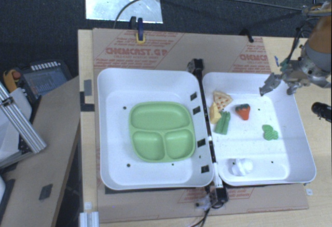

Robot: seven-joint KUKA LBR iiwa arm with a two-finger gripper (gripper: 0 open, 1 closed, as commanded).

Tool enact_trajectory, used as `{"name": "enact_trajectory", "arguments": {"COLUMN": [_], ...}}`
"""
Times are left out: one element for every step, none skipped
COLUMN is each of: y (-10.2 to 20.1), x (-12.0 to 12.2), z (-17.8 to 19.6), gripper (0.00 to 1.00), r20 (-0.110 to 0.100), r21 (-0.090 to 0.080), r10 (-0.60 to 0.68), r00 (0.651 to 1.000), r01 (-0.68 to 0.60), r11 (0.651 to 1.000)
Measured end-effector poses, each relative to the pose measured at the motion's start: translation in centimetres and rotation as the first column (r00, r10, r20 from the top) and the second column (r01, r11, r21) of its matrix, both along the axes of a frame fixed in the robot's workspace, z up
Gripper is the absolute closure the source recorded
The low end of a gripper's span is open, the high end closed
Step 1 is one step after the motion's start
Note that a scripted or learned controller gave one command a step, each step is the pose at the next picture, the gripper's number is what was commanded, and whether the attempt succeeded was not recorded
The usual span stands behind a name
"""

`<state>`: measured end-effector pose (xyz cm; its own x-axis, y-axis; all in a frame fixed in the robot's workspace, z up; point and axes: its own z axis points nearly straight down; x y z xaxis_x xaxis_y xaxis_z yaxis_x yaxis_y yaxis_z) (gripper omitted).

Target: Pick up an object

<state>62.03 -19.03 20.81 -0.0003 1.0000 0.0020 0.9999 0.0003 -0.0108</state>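
Small toy foods lie scattered across the right-hand shallow white bin (298, 132): a tan waffle-patterned wedge (222, 99) near the bin's upper left, a pale yellow piece (214, 113) just below it, and a green stick-shaped item (223, 122) touching that yellow piece on its lower right. An orange-red piece with a dark green top (243, 111) sits a little to the right of this cluster, apart from it. A bright green leafy piece (269, 132) rests farther right, toward the bin's centre, and a small white object (241, 167) lies alone near the front wall.

The grey arm's two-finger gripper (278, 85) hangs at the upper right corner of this bin, well apart from every toy, with nothing visible between its fingers; whether those fingers are spread or closed cannot be told from this angle.

The left-hand shallow white bin (111, 91) carries a light green plastic tray with three compartments (161, 131), set near its middle. Both bins stand side by side on a brown cardboard sheet printed with red lettering (171, 47), joined along their inner edges by a row of black clips (199, 117). A blue-and-yellow clamp (139, 29) grips the sheet's far edge.
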Motion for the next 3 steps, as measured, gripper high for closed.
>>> {"name": "enact_trajectory", "arguments": {"y": [0.1, 1.0, 1.5], "x": [0.3, 0.0, 0.4], "z": [0.8, -3.9, -8.2], "gripper": [0.0, 0.0, 0.0], "r20": [0.012, 0.01, 0.01], "r21": [-0.003, -0.002, -0.002], "r10": [0.003, 0.005, 0.006], "r00": [1.0, 1.0, 1.0], "r01": [-0.003, -0.005, -0.006], "r11": [1.0, 1.0, 1.0]}}
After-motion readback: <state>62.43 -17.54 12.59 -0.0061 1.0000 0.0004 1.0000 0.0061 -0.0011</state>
